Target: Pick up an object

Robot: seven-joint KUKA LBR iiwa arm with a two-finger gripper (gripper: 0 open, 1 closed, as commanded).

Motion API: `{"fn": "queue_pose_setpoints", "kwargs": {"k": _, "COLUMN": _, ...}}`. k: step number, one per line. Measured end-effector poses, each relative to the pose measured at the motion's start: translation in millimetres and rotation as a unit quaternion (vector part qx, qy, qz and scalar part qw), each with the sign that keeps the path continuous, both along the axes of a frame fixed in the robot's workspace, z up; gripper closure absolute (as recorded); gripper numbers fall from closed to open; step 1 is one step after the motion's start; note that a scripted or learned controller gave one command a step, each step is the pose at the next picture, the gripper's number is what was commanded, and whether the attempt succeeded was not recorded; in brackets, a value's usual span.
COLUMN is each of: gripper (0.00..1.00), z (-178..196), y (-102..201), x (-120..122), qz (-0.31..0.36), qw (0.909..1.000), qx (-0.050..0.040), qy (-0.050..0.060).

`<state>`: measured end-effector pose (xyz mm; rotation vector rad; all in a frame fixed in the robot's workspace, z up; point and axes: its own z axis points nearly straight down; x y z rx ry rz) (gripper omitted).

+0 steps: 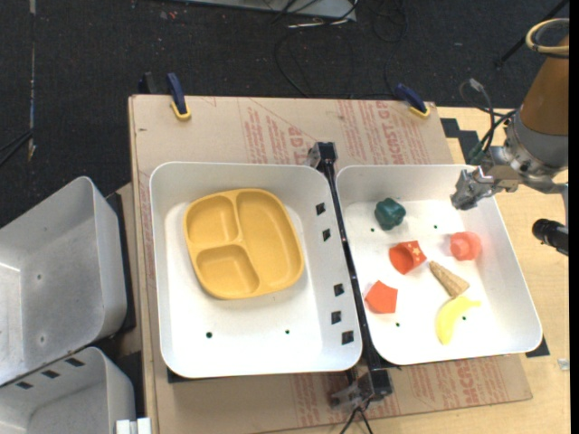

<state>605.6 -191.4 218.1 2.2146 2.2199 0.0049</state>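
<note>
The gripper (468, 193) hangs over the far right edge of the right bin (507, 328), with the grey arm and its orange band rising behind it toward the view's upper right. Its jaws are too small and dark against the rim to tell how far apart they stand, and nothing can be seen between them. Nearest to the jaws, just below and slightly left of them in the view, lies the pink cup (465, 245). To the left of the jaws and a little lower sits the dark green object (391, 212). Further down and left rests the red block (407, 256), with the tan cone (449, 278) beside it and nearer the jaws' side. Lower still lie the yellow banana (454, 318) and, well to the left of it, the orange-red piece (382, 297). Far to the left of the jaws, the left bin (181, 333) holds a yellow divided plate (242, 241).
</note>
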Motion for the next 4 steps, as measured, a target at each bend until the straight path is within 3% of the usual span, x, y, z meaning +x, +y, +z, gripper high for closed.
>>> {"fn": "queue_pose_setpoints", "kwargs": {"k": 1, "gripper": 1.0, "z": 53.8, "y": -0.1, "x": 1.5, "qz": 0.0, "qw": 1.0, "qx": -0.0003, "qy": 0.0}}
{"fn": "queue_pose_setpoints", "kwargs": {"k": 3, "gripper": 1.0, "z": 54.0, "y": 99.3, "x": 24.9, "qz": 0.003, "qw": 1.0, "qx": 0.0014, "qy": 0.002}}
{"fn": "queue_pose_setpoints", "kwargs": {"k": 4, "gripper": 1.0, "z": 50.3, "y": 160.3, "x": 25.5, "qz": 0.002, "qw": 1.0, "qx": 0.0012, "qy": 0.003}}
